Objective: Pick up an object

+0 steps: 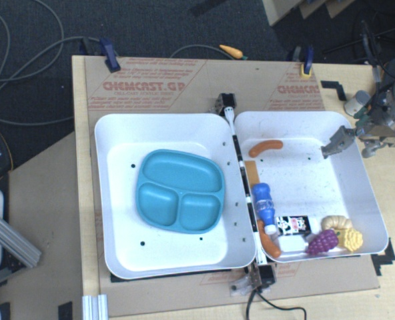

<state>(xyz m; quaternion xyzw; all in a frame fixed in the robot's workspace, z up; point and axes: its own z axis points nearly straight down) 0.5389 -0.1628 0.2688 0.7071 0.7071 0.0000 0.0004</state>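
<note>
While the arm [387, 105] reaches in from the right edge of the camera view, its gripper [349, 141] sits over the upper right rim of the right bin [367, 185], near that bin's far right corner. One dark finger [333, 143] slants down and to the left over the bin wall; the other is lost against the grey wrist hardware, so I cannot tell how far apart the fingers stand, and nothing shows between them.

Everything that could be picked up lies below and to the left of the gripper, apart from it. An orange-brown sausage [265, 147] rests alone near the top of the right bin, closest to the gripper but still well clear of it. Along the bin's left wall lies a tan wooden strip [251, 173], and just below it a blue bottle with a white cap [263, 207] points toward the near edge. An orange carrot-like piece [269, 244] lies just past the bottle's cap. Toward the near right corner sit a small black-and-white carton [293, 226], a purple bunch of grapes [323, 242] and a yellow lumpy toy [344, 231], the grapes touching the yellow toy.

The left bin [117, 179] holds a blue divided plate [179, 190] with three compartments, lying flat near its middle. Both bins rest on a cardboard sheet [151, 85] printed with red lettering, clamped at its far edge by blue clamps [109, 54].
</note>
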